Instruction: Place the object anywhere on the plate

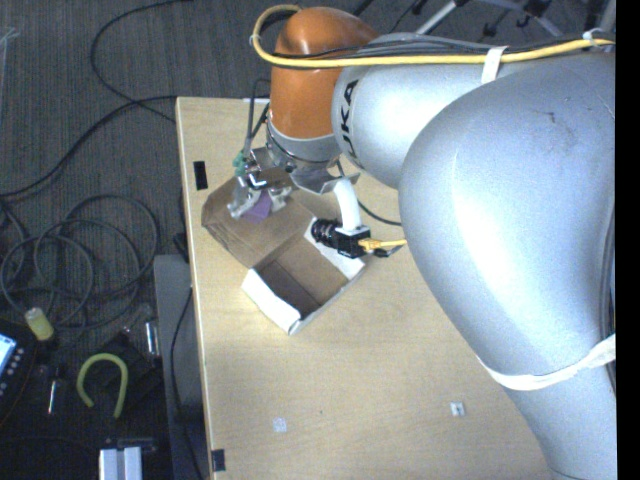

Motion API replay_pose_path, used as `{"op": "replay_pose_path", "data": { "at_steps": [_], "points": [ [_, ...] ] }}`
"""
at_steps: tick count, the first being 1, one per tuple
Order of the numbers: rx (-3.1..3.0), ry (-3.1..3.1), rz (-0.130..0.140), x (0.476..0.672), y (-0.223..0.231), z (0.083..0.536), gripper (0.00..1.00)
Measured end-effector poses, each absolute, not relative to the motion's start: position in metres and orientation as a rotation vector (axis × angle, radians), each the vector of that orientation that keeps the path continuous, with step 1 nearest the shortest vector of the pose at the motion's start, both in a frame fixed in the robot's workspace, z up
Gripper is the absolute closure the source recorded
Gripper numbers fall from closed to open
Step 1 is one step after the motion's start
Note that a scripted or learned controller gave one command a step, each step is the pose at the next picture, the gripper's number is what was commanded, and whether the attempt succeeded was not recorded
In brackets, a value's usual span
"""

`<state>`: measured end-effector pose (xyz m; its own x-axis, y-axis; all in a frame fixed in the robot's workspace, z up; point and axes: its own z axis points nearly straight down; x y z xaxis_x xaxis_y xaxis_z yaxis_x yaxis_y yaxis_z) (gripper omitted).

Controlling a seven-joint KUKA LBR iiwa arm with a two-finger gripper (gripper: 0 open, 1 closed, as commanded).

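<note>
Grey arm's claw (252, 196) hangs over a brown flap, a small purple object (257, 209) apparently pinched between its fingers; no plate identifiable, white-walled box (296, 283) just below-right

Overall dim, low contrast, slight soft blur everywhere. Light from above: bright sheen on grey arm (500, 168) casing at right, dull highlight on orange band (305, 78). Bench (330, 388) evenly lit, pale patch near middle-left. Arm casts soft shadow on bench under wrist. Floor (90, 118) at left dark, grainy. Far right corner blown out, colour fringing.
</note>
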<state>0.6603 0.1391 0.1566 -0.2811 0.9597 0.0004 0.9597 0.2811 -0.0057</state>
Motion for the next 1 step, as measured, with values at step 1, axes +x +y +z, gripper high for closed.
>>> {"op": "replay_pose_path", "data": {
  "at_steps": [1],
  "points": [
    [-1.916, -2.485, 0.006, 0.6671, 0.1032, 0.1428, 1.0]
  ]
}}
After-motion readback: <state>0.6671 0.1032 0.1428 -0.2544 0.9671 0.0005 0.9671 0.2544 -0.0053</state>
